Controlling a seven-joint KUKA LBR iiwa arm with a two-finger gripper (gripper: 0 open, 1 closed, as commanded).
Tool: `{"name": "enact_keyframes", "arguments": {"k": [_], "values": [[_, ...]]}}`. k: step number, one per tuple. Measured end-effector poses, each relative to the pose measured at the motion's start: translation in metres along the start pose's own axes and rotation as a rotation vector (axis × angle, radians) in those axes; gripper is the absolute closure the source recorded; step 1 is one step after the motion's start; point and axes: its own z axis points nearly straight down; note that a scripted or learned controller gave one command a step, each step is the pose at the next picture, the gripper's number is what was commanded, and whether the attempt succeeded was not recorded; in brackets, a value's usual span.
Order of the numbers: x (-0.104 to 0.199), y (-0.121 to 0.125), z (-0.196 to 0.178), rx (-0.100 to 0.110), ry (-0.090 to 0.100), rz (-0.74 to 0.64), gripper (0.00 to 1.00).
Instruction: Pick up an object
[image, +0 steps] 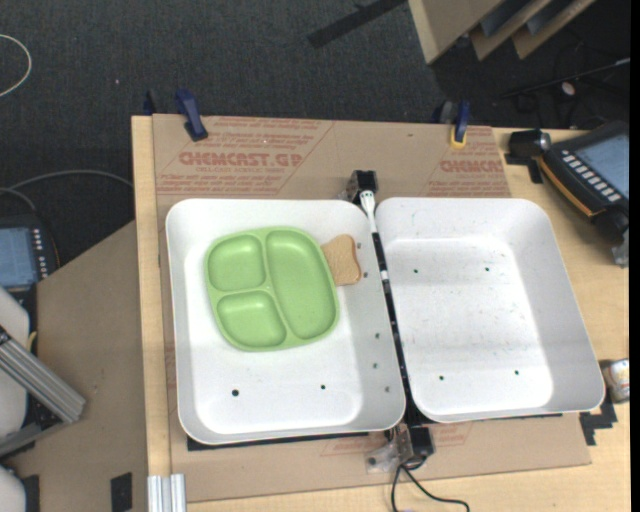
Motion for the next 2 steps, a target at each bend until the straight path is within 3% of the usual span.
{"name": "enact_keyframes", "arguments": {"k": [1,2], "values": [[-0.035,0.02,-0.015,-0.018,-0.009,0.004,1.0],[0.005,0.0,0.053,-0.005,-0.002,0.0,1.0]]}}
